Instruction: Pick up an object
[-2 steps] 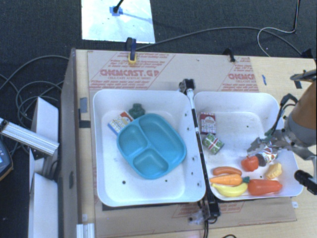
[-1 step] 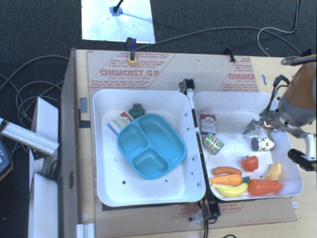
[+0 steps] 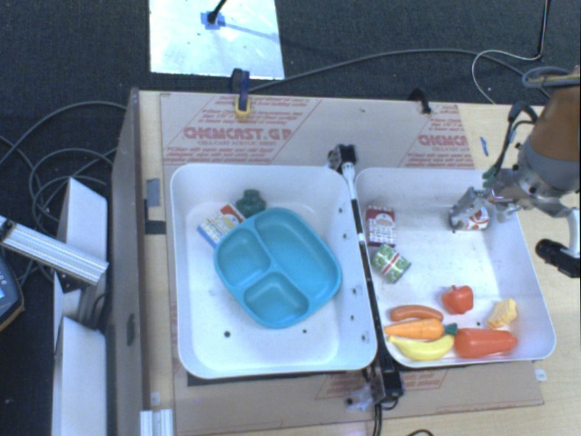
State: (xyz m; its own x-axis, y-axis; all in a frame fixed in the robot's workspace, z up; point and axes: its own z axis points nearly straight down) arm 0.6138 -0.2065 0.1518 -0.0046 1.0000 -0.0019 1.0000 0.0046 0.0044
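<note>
My gripper (image 3: 468, 213) is low over the far right part of the right bin (image 3: 427, 193), on the grey arm with the orange band (image 3: 556, 121). A small red-and-white thing (image 3: 477, 222) lies right at its tip; whether it is gripped cannot be made out. To the left lie a red carton (image 3: 380, 224) and a green can (image 3: 390, 263). Nearer the front are a red tomato (image 3: 458, 299), a sausage (image 3: 415, 313), a carrot (image 3: 419, 330), a banana (image 3: 422, 347), a red pepper (image 3: 484, 341) and a yellow piece (image 3: 503, 313).
The left bin (image 3: 204, 334) holds a blue divided plate (image 3: 277, 266), a green toy (image 3: 251, 203) and a small carton (image 3: 219, 224). A black-clamped divider (image 3: 357, 234) runs between the bins. Cables trail over the bench's far edge.
</note>
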